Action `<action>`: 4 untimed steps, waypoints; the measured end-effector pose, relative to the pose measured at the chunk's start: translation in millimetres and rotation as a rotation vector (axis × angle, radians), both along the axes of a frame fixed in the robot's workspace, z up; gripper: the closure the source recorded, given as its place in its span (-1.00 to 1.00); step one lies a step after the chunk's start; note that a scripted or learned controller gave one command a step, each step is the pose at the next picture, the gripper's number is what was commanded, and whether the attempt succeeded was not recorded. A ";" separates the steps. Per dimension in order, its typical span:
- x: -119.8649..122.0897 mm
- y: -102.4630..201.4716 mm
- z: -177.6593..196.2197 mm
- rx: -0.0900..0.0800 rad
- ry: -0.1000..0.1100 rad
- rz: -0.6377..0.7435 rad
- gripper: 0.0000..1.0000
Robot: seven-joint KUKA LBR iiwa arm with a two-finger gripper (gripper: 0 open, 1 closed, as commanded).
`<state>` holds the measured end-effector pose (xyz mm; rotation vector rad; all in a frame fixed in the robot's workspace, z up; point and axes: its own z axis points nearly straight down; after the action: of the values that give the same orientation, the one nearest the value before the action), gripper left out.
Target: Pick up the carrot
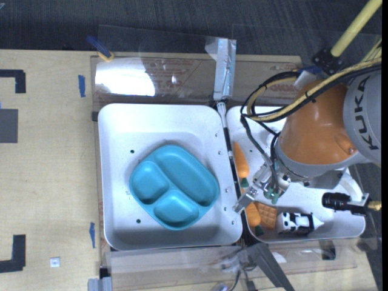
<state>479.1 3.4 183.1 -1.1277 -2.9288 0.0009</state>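
Looming highest toward the lens, the grey-and-orange arm [318,129] is seen over the right bin [348,226]. Further left, a blue divided plate [174,185] is held in the left bin [115,132]. The carrot [241,161] is laid along the right bin's left wall. Just beside it, the gripper [257,193] is lowered; whether its jaws are open cannot be told.

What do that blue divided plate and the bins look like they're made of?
The blue divided plate looks like moulded plastic: uniform colour, rounded compartments, soft sheen. The left bin and right bin seem smooth white plastic or coated metal; small dark dots mark the left one.
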 end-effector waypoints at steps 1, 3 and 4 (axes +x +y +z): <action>25.2 -52.6 0.7 -0.002 -0.005 -0.385 -1.00; 1.1 -20.9 1.1 0.000 -0.003 0.065 -1.00; 8.0 -15.7 15.2 0.000 -0.007 0.058 -1.00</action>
<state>487.1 -12.2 198.3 -1.0440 -2.9666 -0.0024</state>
